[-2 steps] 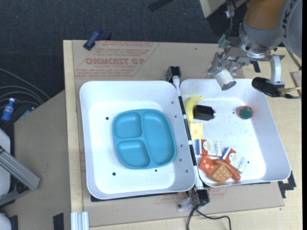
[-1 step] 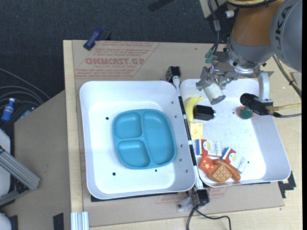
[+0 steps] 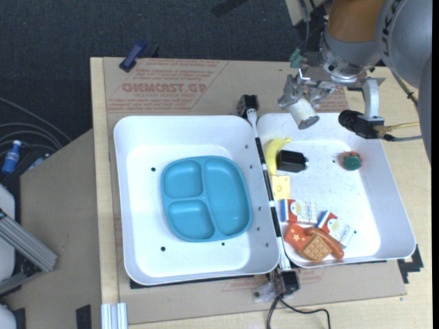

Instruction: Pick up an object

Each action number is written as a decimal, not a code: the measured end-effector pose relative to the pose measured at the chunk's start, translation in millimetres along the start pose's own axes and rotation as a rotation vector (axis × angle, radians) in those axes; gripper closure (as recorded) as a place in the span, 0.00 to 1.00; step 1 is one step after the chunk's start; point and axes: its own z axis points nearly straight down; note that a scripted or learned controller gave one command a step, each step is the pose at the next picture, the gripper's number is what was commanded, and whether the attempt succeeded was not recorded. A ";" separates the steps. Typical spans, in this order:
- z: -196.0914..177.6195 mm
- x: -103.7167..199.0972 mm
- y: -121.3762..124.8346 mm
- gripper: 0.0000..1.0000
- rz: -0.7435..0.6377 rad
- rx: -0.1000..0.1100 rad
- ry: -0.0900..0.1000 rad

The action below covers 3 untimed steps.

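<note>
The arm's tool (image 3: 302, 100), raised over the right bin's (image 3: 394, 190) far edge, grips a small white cylinder (image 3: 302, 113), pickup apparently achieved.

Blue divided plate (image 3: 204, 199) in a white bin (image 3: 137, 149) — yellow banana (image 3: 274, 150), black block (image 3: 291, 160).

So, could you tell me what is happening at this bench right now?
The grey arm's end effector is raised over the back edge of the right white bin, with a small white cylinder at its tip. A yellow banana, a black block and other toys lie below. The left bin holds a blue divided plate.
</note>
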 end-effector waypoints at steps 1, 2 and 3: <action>-0.2 0.1 0.1 0.00 0.000 0.000 0.000; 70.4 -19.4 -1.3 0.00 0.003 0.006 0.001; 158.8 -60.2 0.1 0.00 0.001 -0.001 0.000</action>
